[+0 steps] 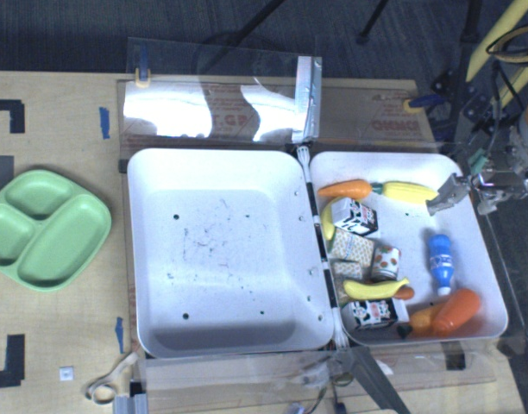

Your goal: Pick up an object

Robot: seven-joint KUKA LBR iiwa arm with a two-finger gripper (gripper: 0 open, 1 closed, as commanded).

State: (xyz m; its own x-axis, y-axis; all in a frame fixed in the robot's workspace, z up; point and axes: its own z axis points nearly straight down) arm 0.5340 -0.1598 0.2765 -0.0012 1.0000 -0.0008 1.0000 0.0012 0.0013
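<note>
Orange pepper (455, 310) lies at the right bin's (493, 257) near corner (blue bottle (440, 262) just beyond); gripper (445, 195) hovers near the yellow banana (407, 192), grip state impossible to tell.

left bin (160, 179): smooth white plastic, scuffed with faint grey marks
right bin (484, 240): same white plastic, slight sheen
tabletop (57, 119): pale matt wood
divided plate (45, 228): green plastic, soft gloss
bottle (441, 264): glossy blue plastic
panel behind bins (221, 102): clear, reflective sheet
</note>
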